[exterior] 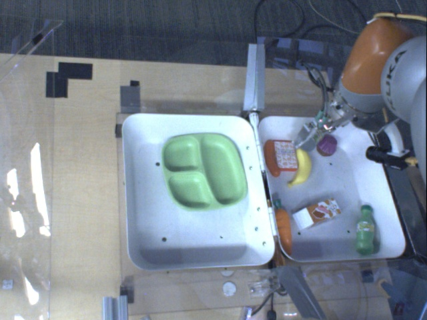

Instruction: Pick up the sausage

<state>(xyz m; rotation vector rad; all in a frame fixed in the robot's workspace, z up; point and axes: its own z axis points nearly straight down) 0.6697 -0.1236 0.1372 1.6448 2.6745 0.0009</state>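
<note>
Wooden bench with two shallow white bins [133, 179]. Near the right bin's far-left corner lies the orange-red packaged sausage [281, 157]; beside it the yellow banana [302, 168]. The two-finger gripper [313, 133] hovers over these, likely aligning to grasp; its state cannot be told.

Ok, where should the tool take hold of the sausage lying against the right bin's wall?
Grip the sausage across its narrow width, toward its near end, coming straight down. It lies flat, lengthwise along the bin wall, so a sideways approach looks blocked, and the carton crowds its far half. The wall side is probably tight.
</note>
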